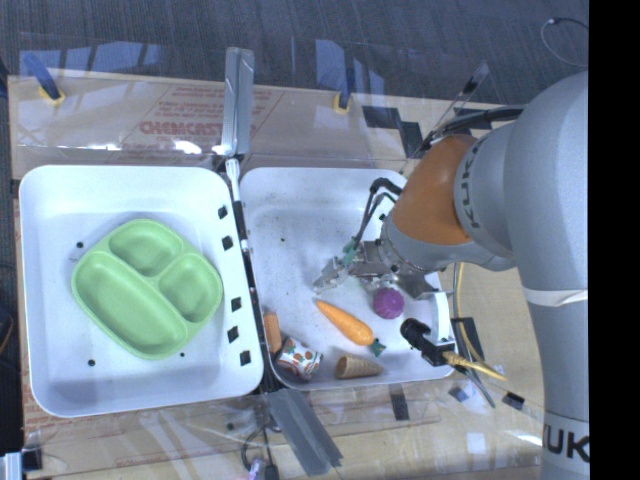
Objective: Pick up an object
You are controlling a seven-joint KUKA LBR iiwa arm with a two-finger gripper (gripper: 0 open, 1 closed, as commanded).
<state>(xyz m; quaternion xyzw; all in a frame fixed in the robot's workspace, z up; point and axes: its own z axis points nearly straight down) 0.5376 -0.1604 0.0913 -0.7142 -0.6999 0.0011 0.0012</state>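
Since no single object is named by the task, the orange plastic carrot with a green stem end [343, 321] is judged the likeliest target, being nearest the claw [335, 270]. It lies flat on the floor of the right-hand shallow white bin [290, 208], towards the near side. Its long axis runs slantwise from upper left to lower right in the camera view, with the green end at the lower right. The claw is seen just above it in the view, farther into the bin, near the carrot but apart from it. Nothing is seen held, and whether the claw is wide or narrow cannot be told from this slant. A grasp is judged to call for a short move toward the near wall and a closing across the carrot's narrow width. A small purple ball [388, 301] lies just right of the carrot and could be nudged. Along the near wall are found a tan cone [357, 367], a small patterned can [298, 358] and a second orange piece [272, 330]. A green three-part plate [145, 286] is held by the left white bin [50, 228].
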